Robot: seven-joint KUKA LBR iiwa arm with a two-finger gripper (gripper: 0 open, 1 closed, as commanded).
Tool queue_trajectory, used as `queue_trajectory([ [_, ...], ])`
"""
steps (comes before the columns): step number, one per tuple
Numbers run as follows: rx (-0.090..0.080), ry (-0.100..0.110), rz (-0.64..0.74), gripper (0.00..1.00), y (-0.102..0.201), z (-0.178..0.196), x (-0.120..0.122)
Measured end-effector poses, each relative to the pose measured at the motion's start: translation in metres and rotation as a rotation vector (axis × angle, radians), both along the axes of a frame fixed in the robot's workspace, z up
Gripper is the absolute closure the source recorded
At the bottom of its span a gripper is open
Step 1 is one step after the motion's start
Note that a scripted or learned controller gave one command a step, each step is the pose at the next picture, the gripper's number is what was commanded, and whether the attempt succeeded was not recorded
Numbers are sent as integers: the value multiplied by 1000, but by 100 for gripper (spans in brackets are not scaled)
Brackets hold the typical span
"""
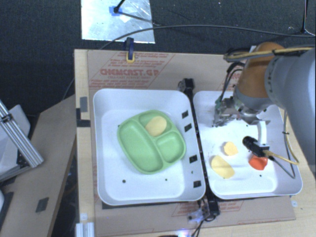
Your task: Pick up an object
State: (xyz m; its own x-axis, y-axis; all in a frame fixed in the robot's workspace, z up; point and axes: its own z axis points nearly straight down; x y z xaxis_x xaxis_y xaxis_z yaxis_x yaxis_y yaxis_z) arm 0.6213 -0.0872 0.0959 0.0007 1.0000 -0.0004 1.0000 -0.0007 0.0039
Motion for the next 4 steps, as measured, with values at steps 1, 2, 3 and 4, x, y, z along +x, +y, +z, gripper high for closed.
queue_trajectory([
  [1, 0, 0, 0, 100, -8, 47, 1],
  [2, 0, -1, 0, 100, -15, 93, -1],
  [3, 0, -1, 6, 100, -6, 142, -3],
  [4, 1, 2, 9, 100, 48, 150, -7],
])
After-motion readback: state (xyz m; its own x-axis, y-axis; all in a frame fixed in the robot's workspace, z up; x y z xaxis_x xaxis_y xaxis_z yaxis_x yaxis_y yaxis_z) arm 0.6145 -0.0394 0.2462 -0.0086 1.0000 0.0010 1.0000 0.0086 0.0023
